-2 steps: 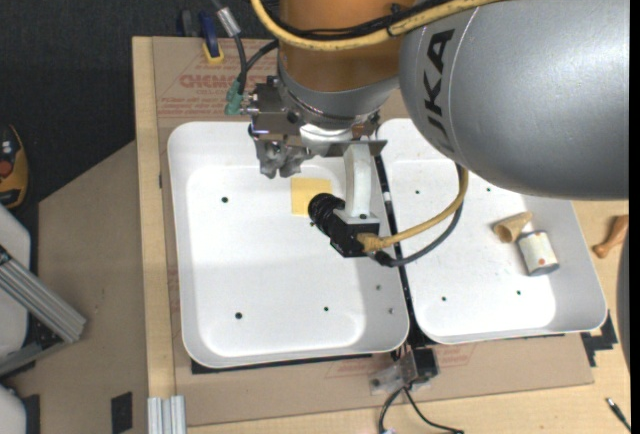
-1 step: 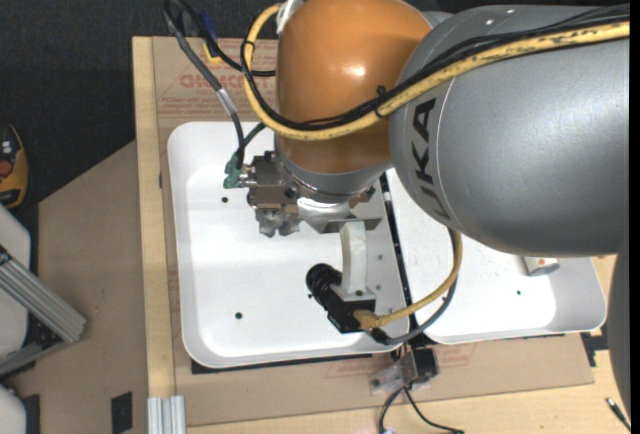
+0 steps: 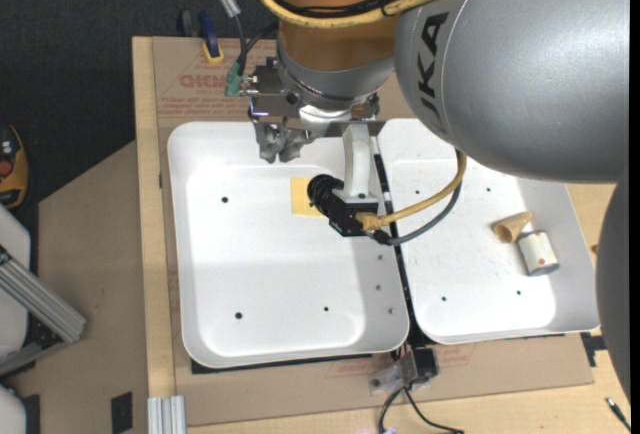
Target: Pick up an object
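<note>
Gripper (image 3: 283, 144) hangs over the left bin (image 3: 200, 252), just up-left of the yellow block (image 3: 303, 197) lying flat there — its grip state I cannot tell — likely positioned for descent; small cylinder (image 3: 537, 253) sits well right of the block.

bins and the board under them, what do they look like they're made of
Bins: probably moulded plastic, glossy white. The rounded corners and soft sheen suggest it.
Board: looks like brown cardboard, matte, with red print along its top edge.
Small cylinder in the right bin: pale and smooth, perhaps plastic; too small to be sure.
Tan piece beside it: possibly cork or wood, unclear.
</note>
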Available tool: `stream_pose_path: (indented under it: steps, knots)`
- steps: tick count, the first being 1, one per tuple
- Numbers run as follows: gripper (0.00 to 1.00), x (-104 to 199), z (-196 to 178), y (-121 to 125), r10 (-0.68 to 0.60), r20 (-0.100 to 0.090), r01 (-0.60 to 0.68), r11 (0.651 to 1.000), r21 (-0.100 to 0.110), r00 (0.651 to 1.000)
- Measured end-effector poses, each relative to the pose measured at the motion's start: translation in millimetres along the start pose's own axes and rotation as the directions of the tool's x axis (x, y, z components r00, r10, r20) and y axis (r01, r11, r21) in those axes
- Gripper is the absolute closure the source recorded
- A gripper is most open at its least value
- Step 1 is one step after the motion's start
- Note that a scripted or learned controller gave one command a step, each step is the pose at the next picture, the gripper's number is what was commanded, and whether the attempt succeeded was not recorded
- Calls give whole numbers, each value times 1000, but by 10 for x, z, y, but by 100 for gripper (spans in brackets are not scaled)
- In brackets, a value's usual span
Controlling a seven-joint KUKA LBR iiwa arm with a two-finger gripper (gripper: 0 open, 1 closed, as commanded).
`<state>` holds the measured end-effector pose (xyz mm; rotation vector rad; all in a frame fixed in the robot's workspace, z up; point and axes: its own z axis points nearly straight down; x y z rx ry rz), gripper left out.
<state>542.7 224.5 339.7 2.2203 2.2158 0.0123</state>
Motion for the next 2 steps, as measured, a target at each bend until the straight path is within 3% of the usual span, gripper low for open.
stream_pose_path:
  steps: [1, 2]
  knots:
    - [100, -3, 403, -563, -3, 4, 3, 1000, 17, 1000]
    - [100, -1, -1244, 91, -2, -5, 2, 1000, -13, 1000]
